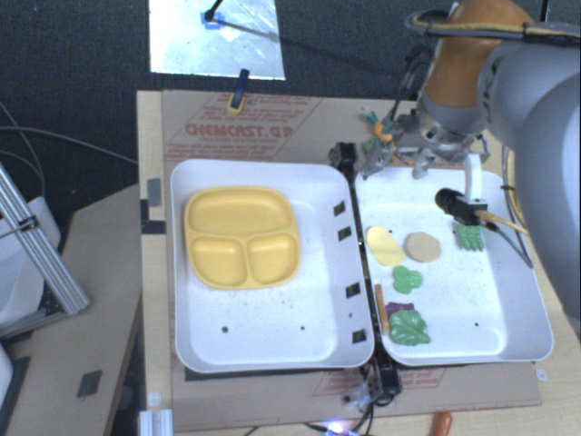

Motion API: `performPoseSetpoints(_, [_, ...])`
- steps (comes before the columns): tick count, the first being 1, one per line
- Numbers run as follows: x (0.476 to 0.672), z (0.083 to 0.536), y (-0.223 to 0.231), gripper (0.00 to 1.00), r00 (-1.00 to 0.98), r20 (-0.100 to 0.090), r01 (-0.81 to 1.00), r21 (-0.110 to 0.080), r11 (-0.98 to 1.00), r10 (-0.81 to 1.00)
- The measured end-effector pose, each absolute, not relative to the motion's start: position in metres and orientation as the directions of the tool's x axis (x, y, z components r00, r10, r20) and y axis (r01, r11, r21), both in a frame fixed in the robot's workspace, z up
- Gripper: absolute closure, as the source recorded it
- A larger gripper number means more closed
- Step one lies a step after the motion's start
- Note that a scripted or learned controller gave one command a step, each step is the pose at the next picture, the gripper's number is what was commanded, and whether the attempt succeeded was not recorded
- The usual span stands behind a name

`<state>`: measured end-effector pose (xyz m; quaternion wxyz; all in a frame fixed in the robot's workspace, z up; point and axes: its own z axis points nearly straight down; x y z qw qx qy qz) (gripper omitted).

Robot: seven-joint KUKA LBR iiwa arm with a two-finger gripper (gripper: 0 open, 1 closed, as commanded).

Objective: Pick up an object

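The right bin (508, 316) holds a pale yellow piece (384, 245), a tan round disc (422, 246), a green ridged item (469, 237), a small green leafy piece (407, 281) and a larger green leafy piece (408, 327) with a purple bit (397, 307) beside it. A thin orange stick (379, 300) lies along that bin's left wall. My gripper (398, 163) hangs over the far left edge of the right bin, behind all these things. It is open, with nothing between its fingers.
The left bin (272, 334) holds a yellow divided tray (241, 236) in its far left part. Black clips run along the wall between the bins. A shiny sheet (216, 25) and a blue and yellow tool (239, 92) lie beyond the bins.
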<state>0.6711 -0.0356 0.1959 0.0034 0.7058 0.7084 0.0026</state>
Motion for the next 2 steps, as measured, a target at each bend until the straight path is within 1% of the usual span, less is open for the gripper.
performPoseSetpoints(1, [0.561, 0.189, -0.036, 0.0, 0.001, 0.001, 1.0, -0.006, -0.001, 1.0])
performPoseSetpoints(2, [0.634, 0.185, 0.05, 0.0, -0.012, 0.004, 1.0, 0.007, 0.012, 1.0])
